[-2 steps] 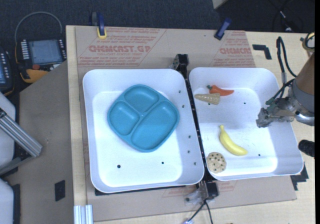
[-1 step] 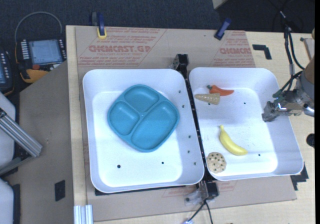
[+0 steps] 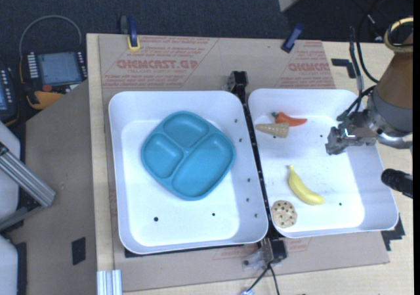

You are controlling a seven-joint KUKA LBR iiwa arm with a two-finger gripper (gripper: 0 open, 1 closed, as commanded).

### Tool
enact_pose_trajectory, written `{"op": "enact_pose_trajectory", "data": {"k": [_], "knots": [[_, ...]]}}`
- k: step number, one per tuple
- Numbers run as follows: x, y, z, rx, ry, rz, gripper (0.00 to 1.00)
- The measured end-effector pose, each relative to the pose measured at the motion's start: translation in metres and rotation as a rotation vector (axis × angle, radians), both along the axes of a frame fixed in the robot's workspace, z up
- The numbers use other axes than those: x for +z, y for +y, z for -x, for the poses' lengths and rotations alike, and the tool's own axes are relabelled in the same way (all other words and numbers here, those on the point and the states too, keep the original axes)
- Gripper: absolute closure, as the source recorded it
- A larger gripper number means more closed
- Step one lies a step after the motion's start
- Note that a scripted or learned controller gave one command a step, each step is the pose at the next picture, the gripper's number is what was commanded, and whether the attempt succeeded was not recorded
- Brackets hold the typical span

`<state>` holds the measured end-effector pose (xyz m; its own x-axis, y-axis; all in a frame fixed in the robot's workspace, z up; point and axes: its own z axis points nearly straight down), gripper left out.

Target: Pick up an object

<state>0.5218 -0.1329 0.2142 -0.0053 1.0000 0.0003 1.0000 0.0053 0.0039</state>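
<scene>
Camera view from above takes in two shallow white bins side by side on a bench faced with printed cardboard. One bin, the left bin (image 3: 125,156), fills the middle-left of the frame and holds a single thing: a blue divided plate (image 3: 188,154) with three compartments, lying flat and turned at a slant, closer to the bin's upper wall than its lower one.

Its neighbour, the right bin (image 3: 367,211), sits at the middle-right and holds four small items. Near its upper left corner an orange carrot (image 3: 291,119) lies just above a tan ice-cream cone (image 3: 273,130), the two touching or nearly so. Lower down, towards the centre, a yellow banana (image 3: 304,188) lies on a diagonal. At the lower left corner, just below the banana's near end, rests a round speckled cookie (image 3: 283,213).

The gripper (image 3: 335,142) hangs over the upper right part of the right bin, on the grey arm reaching in from the right edge of the frame. It is well apart from the carrot and cone to its left and from the banana below it. Nothing can be seen between its fingers; whether they stand wide or narrow cannot be told from this angle.

Count: two bins, one plate, one carrot, one cone, one banana, one cookie.
</scene>
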Motion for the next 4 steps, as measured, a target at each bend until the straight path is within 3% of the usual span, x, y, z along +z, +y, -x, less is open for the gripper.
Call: {"op": "enact_pose_trajectory", "data": {"k": [3, 4], "knots": [[0.025, 0.157, -0.051, -0.003, 0.002, 0.0, 1.0], [0.013, 0.197, -0.068, -0.001, 0.002, 0.0, 1.0]]}}
